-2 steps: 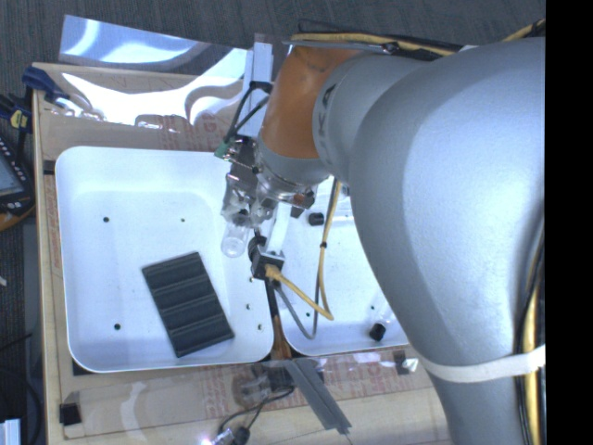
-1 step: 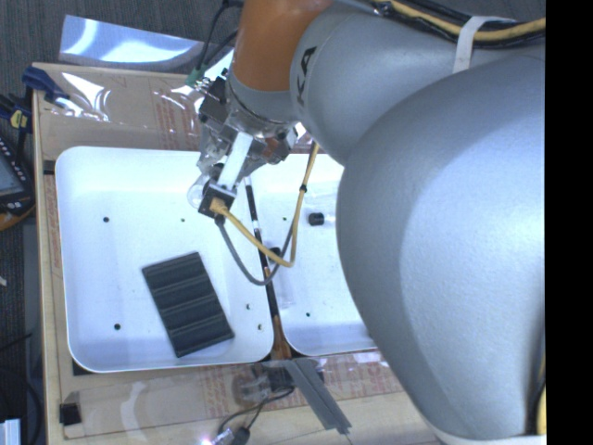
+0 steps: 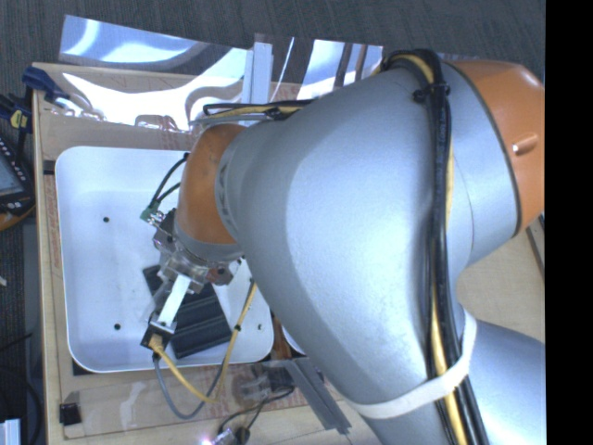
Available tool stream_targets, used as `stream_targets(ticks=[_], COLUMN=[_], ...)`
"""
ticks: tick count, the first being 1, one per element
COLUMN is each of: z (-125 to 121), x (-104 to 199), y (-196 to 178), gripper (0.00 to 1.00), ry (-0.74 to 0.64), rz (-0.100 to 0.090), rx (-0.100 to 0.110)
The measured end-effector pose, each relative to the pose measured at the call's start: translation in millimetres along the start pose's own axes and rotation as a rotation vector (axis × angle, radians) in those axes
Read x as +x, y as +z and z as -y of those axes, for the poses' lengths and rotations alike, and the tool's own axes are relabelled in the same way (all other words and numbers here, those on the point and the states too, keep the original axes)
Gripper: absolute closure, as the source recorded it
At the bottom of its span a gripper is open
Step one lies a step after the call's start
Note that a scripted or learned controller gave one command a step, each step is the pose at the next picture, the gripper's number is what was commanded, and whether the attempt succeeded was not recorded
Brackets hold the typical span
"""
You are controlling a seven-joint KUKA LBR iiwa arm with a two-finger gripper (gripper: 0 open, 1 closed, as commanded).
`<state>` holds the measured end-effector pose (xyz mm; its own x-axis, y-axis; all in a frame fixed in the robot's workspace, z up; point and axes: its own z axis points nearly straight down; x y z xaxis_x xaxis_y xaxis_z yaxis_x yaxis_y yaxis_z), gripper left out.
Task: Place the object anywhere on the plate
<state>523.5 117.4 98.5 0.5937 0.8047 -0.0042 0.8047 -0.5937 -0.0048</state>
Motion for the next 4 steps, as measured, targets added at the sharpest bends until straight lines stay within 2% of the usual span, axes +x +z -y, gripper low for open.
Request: stream_targets(ticks=[1,2,3,4], z=[-13.7,-73.2,-140.7,-69.6], x=[68.7,57.6,14.8,61.9], y=[-29.8,-64.7,-143.1,-136.8], gripper=[1.00,1.00,1.00,1.00], ry=[0.420,0.663,0.523,0.614], rz=[-0.003,-0.005,-0.003,-0.003], rx=[-0.003,-0.004,0.001,-0.001])
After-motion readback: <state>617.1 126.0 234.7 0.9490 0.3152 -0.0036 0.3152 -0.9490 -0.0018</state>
